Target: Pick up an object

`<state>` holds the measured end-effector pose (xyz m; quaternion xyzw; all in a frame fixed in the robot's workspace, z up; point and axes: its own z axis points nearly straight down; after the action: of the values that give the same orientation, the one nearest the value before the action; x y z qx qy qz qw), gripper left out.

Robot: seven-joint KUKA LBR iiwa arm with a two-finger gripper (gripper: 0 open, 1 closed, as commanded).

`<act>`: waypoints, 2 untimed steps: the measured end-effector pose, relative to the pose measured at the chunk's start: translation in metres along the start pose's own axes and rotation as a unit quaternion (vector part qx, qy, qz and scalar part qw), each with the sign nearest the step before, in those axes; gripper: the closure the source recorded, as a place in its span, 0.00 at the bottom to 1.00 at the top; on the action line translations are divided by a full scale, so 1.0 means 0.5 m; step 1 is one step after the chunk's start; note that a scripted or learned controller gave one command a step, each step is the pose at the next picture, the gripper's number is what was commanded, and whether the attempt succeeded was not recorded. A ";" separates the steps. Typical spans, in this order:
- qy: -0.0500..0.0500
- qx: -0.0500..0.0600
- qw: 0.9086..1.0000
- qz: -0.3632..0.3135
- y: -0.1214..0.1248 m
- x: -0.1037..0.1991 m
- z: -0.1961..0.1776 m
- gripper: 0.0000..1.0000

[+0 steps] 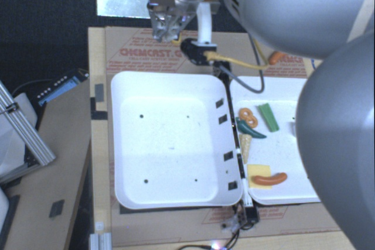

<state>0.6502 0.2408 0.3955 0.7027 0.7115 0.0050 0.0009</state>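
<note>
Toys lie in the right bin: a pretzel, a green stick, a yellow block with a sausage on it. The left bin sits beside it. The gripper hangs past the left bin's far edge, nothing in it; I cannot tell how its tips stand.
</note>
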 end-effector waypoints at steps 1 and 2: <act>-0.003 0.003 1.000 0.007 0.037 -0.130 0.015 1.00; -0.003 0.007 1.000 0.002 0.024 -0.007 0.223 1.00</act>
<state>0.6630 0.2379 0.2843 0.7043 0.7099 -0.0020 -0.0023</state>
